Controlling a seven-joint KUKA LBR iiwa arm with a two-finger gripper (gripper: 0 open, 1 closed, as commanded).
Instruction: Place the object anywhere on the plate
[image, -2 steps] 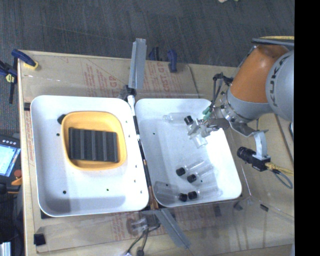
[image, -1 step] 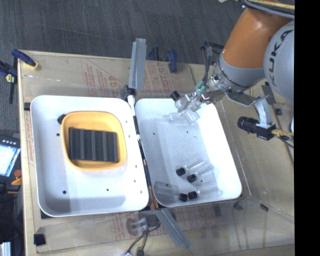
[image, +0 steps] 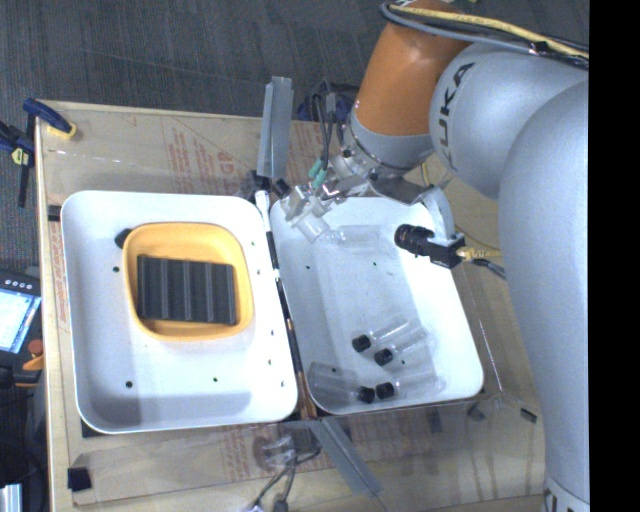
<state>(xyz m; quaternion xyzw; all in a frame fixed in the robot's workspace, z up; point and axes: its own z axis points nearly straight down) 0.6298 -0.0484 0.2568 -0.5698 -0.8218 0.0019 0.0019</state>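
The arm's (image: 500, 110) grey housing bears the partly visible letters "UKA". Faint red print marks the counter (image: 150, 140); it cannot be read. The end effector (image: 305, 205) sits over the right bin's (image: 460, 340) far-left corner; its open or closed state cannot be told. Clear, black-capped objects (image: 385, 350) lie near the right bin's front edge. The yellow plate (image: 187, 240), carrying a dark ribbed insert (image: 187, 290), occupies the left bin (image: 90, 330), with bare floor toward the front rim.

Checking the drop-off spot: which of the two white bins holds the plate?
The left bin: the yellow plate with a dark ribbed insert sits in it. The right bin holds clear, black-capped vials instead.
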